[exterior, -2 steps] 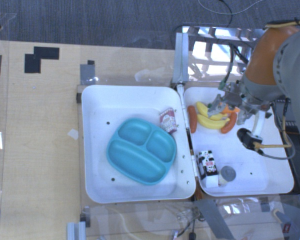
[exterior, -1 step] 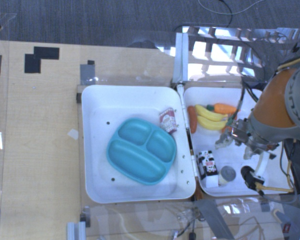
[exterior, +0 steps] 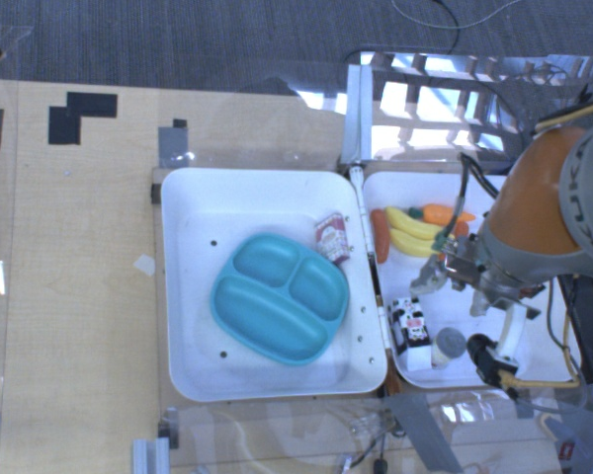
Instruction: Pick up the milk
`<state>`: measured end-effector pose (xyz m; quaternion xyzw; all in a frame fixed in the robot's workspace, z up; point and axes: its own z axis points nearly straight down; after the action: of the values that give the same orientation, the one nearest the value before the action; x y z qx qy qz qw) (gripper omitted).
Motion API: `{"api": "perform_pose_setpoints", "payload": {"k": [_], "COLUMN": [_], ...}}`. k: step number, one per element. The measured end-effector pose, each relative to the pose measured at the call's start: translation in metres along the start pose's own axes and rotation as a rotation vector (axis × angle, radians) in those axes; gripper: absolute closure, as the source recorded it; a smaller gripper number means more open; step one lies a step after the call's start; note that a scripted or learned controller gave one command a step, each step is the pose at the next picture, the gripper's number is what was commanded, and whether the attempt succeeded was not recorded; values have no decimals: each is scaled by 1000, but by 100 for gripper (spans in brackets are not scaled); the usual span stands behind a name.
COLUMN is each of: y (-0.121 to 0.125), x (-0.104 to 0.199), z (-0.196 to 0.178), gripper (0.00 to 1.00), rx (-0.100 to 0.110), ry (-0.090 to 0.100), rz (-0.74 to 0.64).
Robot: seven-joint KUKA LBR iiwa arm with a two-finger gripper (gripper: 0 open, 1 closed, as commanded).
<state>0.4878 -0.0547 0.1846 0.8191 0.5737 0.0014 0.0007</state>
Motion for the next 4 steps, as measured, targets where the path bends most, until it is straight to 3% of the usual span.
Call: {"api": "perform_pose_setpoints", "payload": {"k": [1,2,3,4], "y": [20,28,35,35], "x": [-32,-34,-27,-28], "z": [71,77,59,60], "gripper": [0,0,100,0], "rx": [-21,-40,-64,-62], "ry": [12,22,34,32], "rz": [-192,-18,-25,-23]}}
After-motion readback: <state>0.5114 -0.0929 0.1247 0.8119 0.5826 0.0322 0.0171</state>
